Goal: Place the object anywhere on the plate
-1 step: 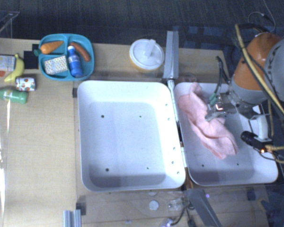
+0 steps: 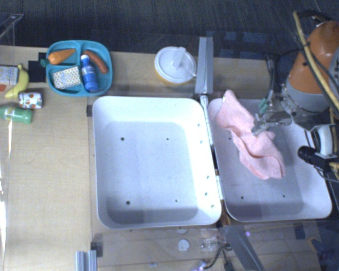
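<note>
A pink cloth (image 2: 250, 138) lies crumpled in the right bin (image 2: 296, 203), stretching from the bin's far left corner towards its middle. My gripper (image 2: 264, 122) hangs over the cloth's right edge, at or just above the fabric. The grey arm with its orange band (image 2: 319, 55) comes in from the right. A blue divided plate (image 2: 79, 68) stands on the bench at the far left, beyond the left bin; it holds toy food, among them a carrot, a sausage and a blue bottle.
The left bin (image 2: 152, 160) lies between the cloth and the blue plate. A round yellow tub with a white lid (image 2: 175, 65) stands behind the bins. A toy banana, can and green bottle (image 2: 14, 114) lie at the bench's left edge.
</note>
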Motion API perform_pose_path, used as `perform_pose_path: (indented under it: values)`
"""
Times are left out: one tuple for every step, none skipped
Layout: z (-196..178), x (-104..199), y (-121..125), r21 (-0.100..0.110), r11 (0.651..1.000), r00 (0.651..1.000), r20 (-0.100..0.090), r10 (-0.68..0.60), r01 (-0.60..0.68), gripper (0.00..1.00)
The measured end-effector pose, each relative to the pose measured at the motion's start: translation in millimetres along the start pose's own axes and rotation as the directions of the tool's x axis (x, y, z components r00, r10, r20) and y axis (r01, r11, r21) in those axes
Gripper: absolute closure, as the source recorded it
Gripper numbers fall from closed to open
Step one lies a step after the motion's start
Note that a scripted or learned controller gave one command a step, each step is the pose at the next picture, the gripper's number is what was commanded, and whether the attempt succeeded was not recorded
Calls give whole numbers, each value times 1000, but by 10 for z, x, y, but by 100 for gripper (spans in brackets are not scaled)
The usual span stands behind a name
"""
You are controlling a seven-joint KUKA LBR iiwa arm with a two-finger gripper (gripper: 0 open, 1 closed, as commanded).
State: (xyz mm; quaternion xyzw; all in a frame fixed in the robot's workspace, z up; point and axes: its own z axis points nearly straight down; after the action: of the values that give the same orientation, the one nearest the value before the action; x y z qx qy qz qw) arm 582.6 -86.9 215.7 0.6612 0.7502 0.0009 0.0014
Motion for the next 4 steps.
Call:
perform_pose_path:
  values:
    - [44, 456, 175, 0, 919, 919, -1, -395, 395, 100]
    - [23, 1058, 275, -1, 690, 690, 0, -724, 724, 100]
    - [12, 1557, 470, -4, 354, 354, 3, -935, 935, 100]
    - [-95, 2061, 488, -3, 123, 124, 2, -992, 992, 100]
